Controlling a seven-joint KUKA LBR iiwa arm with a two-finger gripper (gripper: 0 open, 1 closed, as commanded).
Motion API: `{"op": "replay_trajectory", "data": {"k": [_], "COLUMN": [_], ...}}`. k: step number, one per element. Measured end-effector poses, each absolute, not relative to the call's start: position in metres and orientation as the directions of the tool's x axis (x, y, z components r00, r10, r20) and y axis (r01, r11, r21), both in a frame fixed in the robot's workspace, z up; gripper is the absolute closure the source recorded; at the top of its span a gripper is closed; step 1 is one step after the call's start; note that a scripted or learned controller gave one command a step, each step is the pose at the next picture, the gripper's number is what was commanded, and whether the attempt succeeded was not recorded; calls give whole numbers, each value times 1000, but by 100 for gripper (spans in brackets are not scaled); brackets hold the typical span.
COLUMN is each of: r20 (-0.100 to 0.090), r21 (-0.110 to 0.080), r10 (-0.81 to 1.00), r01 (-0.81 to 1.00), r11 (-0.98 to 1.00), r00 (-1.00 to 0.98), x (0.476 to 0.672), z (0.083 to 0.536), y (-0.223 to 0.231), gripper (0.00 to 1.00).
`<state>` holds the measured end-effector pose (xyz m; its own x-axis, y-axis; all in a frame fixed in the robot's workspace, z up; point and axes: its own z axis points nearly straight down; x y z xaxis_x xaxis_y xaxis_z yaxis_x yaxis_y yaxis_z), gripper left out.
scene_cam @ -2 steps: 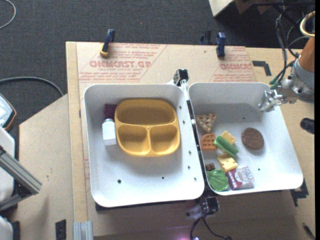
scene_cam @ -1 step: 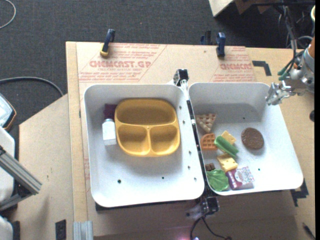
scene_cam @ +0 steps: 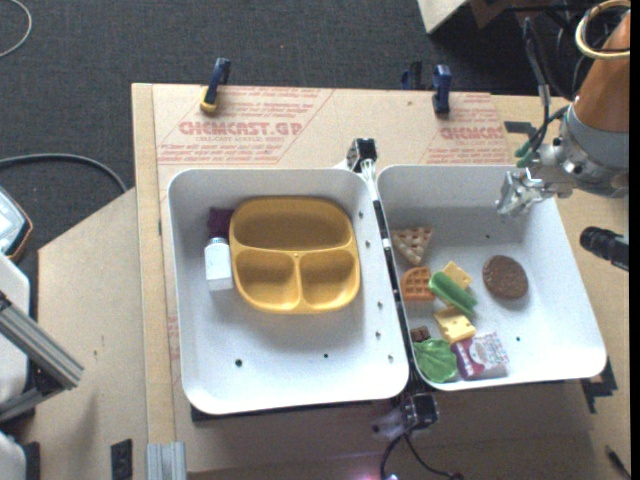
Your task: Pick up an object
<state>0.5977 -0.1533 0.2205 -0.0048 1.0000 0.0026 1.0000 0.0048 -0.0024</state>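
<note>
My gripper (scene_cam: pixel 513 200) hangs over the far right corner of the right bin (scene_cam: pixel 560 353), above the bin floor, with nothing visible between its fingers. Below it in that bin lie a brown round patty (scene_cam: pixel 505 277), a pizza slice (scene_cam: pixel 411 241), a waffle (scene_cam: pixel 417 282), a green pepper (scene_cam: pixel 452 291), a yellow cheese wedge (scene_cam: pixel 455 323), a green leaf (scene_cam: pixel 435 359) and a pink packet (scene_cam: pixel 483 356). The patty is the nearest item to the gripper, a little below and to its left.
The left bin (scene_cam: pixel 190 368) holds a yellow divided tray (scene_cam: pixel 294 253), a small white bottle (scene_cam: pixel 218 264) and a dark purple item (scene_cam: pixel 220 219) beside it. Clamps stand at the bench's far edge. The arm's grey wrist and orange band occupy the upper right.
</note>
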Motion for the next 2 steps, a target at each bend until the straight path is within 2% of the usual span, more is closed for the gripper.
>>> {"op": "replay_trajectory", "data": {"k": [1,2], "r20": [1,2], "r21": [4,-2], "r10": [1000,1000], "r01": [1000,1000], "r11": [7,6], "r00": [-7,-6], "x": [608,617], "z": [231,220], "y": [-101,-46], "gripper": [100,100]}}
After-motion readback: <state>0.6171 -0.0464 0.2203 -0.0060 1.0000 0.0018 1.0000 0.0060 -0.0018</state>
